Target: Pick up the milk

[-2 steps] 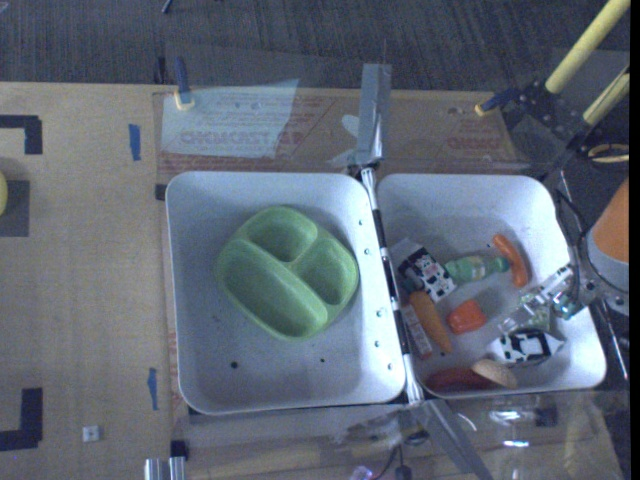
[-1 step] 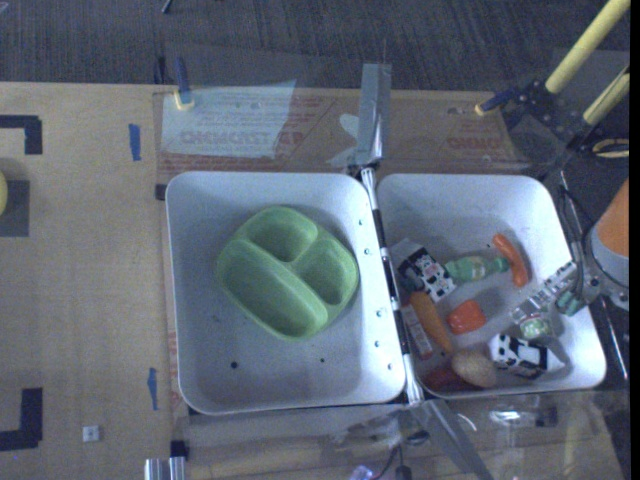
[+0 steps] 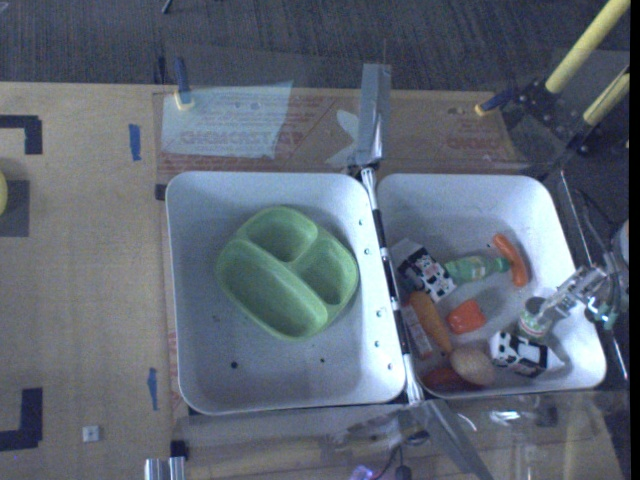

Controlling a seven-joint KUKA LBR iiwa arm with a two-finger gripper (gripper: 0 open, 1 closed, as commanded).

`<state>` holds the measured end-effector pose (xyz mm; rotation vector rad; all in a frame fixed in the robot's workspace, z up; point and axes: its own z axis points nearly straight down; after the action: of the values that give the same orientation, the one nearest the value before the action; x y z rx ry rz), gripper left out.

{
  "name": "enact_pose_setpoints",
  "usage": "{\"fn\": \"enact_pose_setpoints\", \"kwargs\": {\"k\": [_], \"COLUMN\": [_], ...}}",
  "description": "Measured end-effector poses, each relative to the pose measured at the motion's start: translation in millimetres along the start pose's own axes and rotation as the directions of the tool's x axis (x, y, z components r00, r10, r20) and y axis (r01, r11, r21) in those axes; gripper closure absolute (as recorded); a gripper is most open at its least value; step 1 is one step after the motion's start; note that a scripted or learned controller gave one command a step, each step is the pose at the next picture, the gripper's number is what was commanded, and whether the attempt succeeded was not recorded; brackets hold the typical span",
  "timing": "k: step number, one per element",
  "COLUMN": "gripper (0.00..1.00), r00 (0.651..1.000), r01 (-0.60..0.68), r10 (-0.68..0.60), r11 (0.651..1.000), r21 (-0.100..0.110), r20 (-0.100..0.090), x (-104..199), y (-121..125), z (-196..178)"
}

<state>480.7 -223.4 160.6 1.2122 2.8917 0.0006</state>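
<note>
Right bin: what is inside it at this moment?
The right bin holds two cow-patterned cartons, a green bottle, orange pieces and a tan rounded item. The end effector hangs over the near-right carton, hiding part of it.

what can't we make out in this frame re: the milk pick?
- Gripper, camera view: cut by the right edge, blurred; finger state unreadable.
- Two cow-patterned items: too small to tell which is the milk.
- Items along the right bin divider: overlapping, low ones partly hidden.
</note>
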Motion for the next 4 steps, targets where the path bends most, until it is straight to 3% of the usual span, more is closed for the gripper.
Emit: {"fn": "enact_pose_setpoints", "kwargs": {"k": [2, 3, 4], "gripper": [1.0, 1.0, 1.0], "r00": [0.986, 0.971, 0.949], "r01": [0.164, 0.238, 0.316], "r10": [-0.164, -0.238, -0.316], "r11": [0.986, 0.971, 0.949], "r21": [0.0, 0.0, -0.001], "r20": [0.001, -0.004, 0.0], "x": [4.6, 28.2, 34.8], "y": [4.6, 27.6, 35.0], "z": [-31.1, -24.5, -79.8]}}
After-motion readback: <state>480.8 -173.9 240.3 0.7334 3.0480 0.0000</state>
